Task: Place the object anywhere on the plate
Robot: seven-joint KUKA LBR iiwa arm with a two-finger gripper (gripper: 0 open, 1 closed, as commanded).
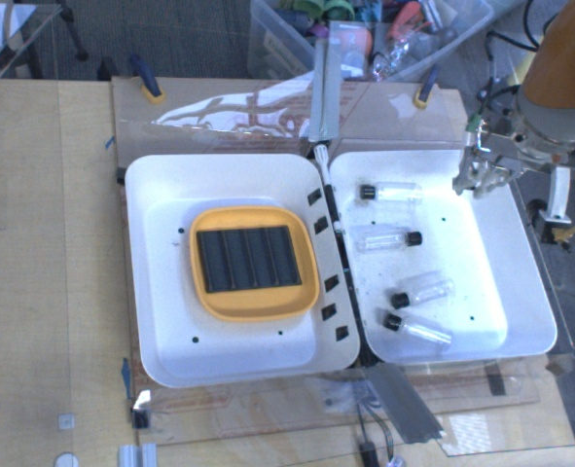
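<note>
Over on the right side of the camera view, the arm (559,56) leans in with its orange band up top, and the gripper (474,175) hovers above the far right corner of the right bin (521,290). Nothing sits between its fingers, though whether they are spread or pinched I cannot tell from here. Down in that right bin lie 4 clear vials with black caps, all on their sides: vial 1 (389,193) near the back, vial 2 (389,238) just below it, vial 3 (421,290) lower still, vial 4 (415,329) nearest the front. Across the divider, the left bin (161,261) carries the yellow plate (255,305), its dark ridged centre bare.
</note>
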